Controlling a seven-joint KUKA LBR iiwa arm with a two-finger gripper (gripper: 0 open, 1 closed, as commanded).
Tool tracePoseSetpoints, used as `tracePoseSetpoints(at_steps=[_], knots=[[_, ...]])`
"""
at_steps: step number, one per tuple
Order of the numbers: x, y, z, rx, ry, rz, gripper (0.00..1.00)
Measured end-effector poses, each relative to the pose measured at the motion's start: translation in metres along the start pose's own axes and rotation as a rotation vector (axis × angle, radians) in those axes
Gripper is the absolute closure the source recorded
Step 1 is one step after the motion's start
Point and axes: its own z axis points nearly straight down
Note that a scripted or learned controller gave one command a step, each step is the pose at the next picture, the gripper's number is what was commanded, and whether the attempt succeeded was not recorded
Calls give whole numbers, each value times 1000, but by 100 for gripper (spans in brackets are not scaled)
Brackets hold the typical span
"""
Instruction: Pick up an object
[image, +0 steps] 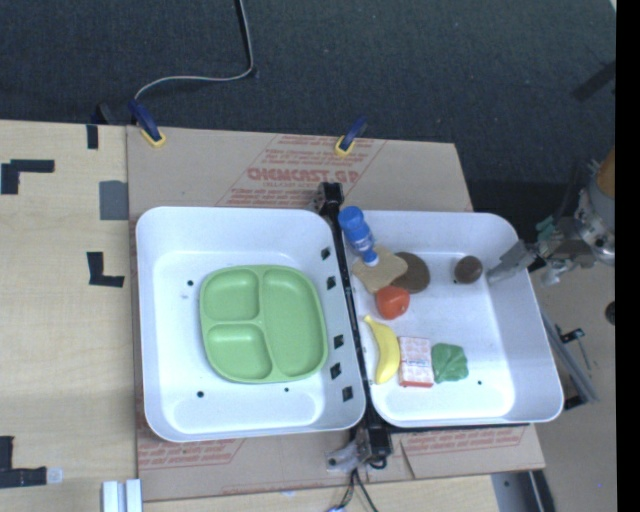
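The left bin (160, 300) holds a green divided plate (264, 323). In the right bin (520, 380) lie a blue-capped bottle (358, 236), a banana (383, 349), a red object (393, 301), a carton (416, 361), a green piece (449, 363) and a brown ball (467, 268). My gripper (530, 258) hangs over that bin's upper right rim; I cannot tell how my jaws stand.

arm (600, 215) cropped at right, claw (520, 256) blurred
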Motion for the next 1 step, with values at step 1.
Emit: tracePoseSetpoints(at_steps=[1], knots=[[43,-23,155,-2,0,0,0]])
